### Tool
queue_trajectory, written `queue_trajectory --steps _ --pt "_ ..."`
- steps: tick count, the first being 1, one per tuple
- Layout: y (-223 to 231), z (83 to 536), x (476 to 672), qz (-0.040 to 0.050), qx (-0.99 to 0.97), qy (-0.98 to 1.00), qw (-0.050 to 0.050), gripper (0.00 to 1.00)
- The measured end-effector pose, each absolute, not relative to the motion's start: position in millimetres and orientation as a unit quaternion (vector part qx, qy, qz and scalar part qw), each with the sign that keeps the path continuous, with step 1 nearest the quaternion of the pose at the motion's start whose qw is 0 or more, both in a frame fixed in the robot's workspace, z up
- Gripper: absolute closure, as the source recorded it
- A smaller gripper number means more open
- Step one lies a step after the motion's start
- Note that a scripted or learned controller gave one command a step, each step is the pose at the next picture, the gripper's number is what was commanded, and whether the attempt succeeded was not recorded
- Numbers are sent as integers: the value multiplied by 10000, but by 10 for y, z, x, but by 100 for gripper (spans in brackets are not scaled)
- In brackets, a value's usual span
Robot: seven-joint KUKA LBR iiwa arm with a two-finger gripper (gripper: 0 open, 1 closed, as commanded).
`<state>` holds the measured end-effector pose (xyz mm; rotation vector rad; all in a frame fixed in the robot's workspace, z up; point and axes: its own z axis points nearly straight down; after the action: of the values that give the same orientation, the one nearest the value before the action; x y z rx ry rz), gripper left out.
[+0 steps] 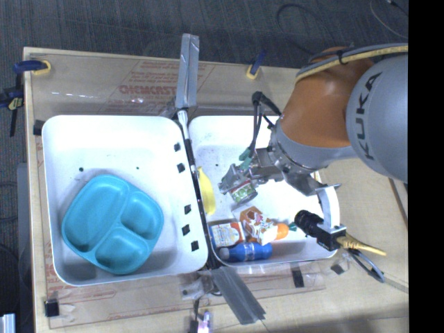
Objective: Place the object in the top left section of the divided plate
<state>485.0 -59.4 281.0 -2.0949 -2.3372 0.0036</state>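
The blue divided plate [111, 224] lies in the left bin [62, 134], toward its front left, with all three sections bare. My gripper [237, 183] hangs over the middle of the right bin [222, 134], above the objects lying along that bin's front wall. A small greenish thing [242, 194] sits right at the gripper's tip; I cannot tell whether it is held. The arm's orange band and grey wrist hide the right part of this bin.
In the right bin a yellow banana-like piece [206, 189] lies against the divider. Along the front wall lie a small packet [223, 233], an orange-and-white wrapper [257, 225] and a blue bottle [248, 252].
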Motion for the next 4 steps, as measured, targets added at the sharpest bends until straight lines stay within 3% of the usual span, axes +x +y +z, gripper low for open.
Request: queue_trajectory --steps 1,2,3,4 --pt "-454 1900 5003 21 -6677 -7445 20 100" --pt "-460 1995 5010 26 -6669 -7451 23 100" --pt "312 1909 4903 11 -6074 -7944 15 100" --pt "128 1903 4768 15 -5961 -8029 22 100"
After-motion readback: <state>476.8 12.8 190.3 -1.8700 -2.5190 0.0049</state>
